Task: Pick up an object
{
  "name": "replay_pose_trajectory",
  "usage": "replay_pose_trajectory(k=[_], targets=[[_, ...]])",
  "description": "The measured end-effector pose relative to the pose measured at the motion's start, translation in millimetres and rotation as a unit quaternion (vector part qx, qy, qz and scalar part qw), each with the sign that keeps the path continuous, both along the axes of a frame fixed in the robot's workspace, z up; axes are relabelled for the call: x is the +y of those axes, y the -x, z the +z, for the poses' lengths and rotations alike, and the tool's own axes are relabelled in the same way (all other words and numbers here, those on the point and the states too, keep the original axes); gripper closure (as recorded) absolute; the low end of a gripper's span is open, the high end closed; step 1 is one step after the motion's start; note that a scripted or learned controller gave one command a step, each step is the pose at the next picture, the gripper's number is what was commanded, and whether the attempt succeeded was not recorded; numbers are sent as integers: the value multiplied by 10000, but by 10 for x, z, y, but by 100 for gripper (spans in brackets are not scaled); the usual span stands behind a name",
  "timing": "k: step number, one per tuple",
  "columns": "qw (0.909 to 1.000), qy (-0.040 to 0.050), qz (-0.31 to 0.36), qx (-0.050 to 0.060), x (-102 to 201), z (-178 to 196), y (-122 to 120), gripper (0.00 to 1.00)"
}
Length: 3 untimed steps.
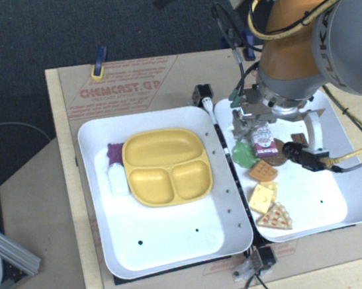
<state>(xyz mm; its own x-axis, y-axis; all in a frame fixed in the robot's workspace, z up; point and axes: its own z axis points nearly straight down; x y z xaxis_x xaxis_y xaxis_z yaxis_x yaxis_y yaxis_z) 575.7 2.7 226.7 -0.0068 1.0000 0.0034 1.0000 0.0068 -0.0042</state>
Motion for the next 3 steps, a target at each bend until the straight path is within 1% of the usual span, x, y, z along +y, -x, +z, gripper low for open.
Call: replay_pose_trajectory(k=[1, 2, 3], targets=[[10000, 16, -20, -36, 67, 82, -84, 100], [10000, 14, -26, -17, 86, 72, -58, 100], [10000, 17, -40, 2, 47, -127, -74, 100]])
